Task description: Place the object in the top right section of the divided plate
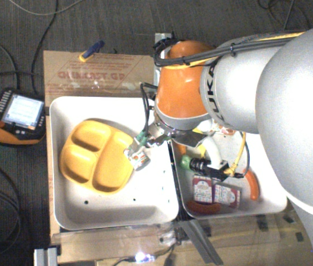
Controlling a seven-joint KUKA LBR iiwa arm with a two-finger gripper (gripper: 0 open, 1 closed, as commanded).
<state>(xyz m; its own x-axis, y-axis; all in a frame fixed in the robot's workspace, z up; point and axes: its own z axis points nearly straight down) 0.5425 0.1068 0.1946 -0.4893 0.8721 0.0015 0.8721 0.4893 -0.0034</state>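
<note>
Camera view: fingers point(140, 151) clamped on a small object point(139, 158), just beside the right rim of the divided plate point(96, 157).

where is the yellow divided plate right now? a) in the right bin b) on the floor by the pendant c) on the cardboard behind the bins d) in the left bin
d: the yellow divided plate lies flat on the floor of the left bin, with the gripper at its right edge.
</note>
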